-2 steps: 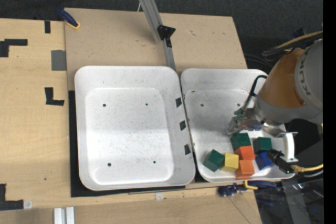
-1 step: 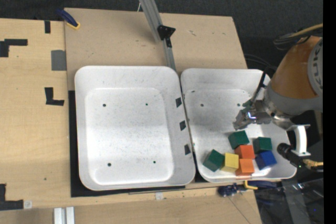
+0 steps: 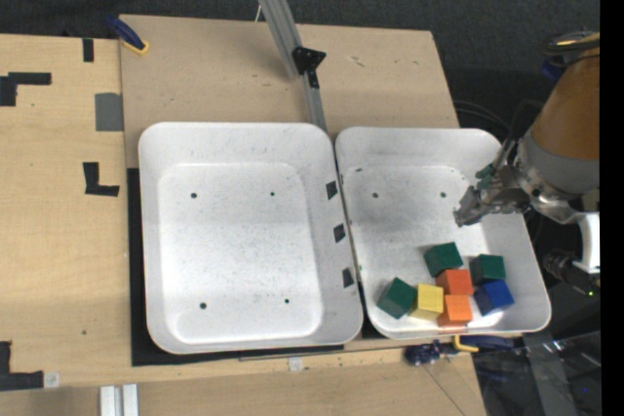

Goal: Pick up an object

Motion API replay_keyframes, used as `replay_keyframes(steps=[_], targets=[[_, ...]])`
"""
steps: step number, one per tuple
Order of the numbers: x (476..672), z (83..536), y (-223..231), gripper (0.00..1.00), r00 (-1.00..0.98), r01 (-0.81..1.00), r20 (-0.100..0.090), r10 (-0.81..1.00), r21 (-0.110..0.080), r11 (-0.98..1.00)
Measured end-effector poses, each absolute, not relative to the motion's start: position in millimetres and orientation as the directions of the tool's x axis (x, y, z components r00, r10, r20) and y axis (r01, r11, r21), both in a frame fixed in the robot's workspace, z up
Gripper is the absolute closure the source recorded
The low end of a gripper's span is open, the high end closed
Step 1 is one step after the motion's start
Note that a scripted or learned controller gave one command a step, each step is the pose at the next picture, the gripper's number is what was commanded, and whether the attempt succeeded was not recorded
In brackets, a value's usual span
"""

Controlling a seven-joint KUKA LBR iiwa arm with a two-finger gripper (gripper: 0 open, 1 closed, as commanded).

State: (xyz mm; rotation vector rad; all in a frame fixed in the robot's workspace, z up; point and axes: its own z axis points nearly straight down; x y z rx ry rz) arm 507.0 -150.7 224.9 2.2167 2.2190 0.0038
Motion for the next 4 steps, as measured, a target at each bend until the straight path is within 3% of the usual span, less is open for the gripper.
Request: replay_keyframes(steps=[1,2,4], targets=[[509.5,281.1,-140.6,1.00,-0.003,1.000,-0.001,1.000,0.006,0.003],[509.8,285.4,-140.2,1.00,-0.001,1.000,0.000,1.000,0.000,0.001],[494.1,262.8,-30.7,1.00,-0.006,1.000,0.001,1.000,-0.004,0.006]])
